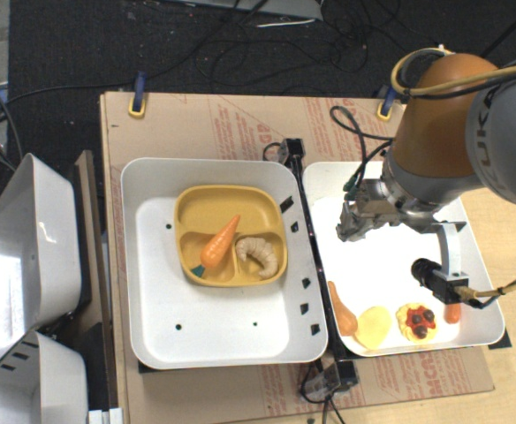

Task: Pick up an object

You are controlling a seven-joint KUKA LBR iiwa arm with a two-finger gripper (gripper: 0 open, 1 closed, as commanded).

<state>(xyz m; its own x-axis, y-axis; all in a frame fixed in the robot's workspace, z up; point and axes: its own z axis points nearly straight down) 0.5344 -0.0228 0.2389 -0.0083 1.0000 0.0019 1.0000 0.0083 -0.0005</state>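
While no object sits at the gripper [357, 223], counting pick as not started; finger state impossible to tell. Nearest candidates along right bin's [483, 246] front wall: orange carrot-like piece [342, 308], long axis front-to-back, slightly slanted; yellow disc [374, 326]; topped round piece [416, 321]. Farther left, yellow plate [231, 234] with carrot [220, 242], tip up-right.

The grey arm [457, 140] reaches in from the right, its gripper [353, 223] pointing down.

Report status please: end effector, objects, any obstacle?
End effector over right bin, nothing seen held. Carrot and shrimp on yellow plate, left bin. No obstacle seen.
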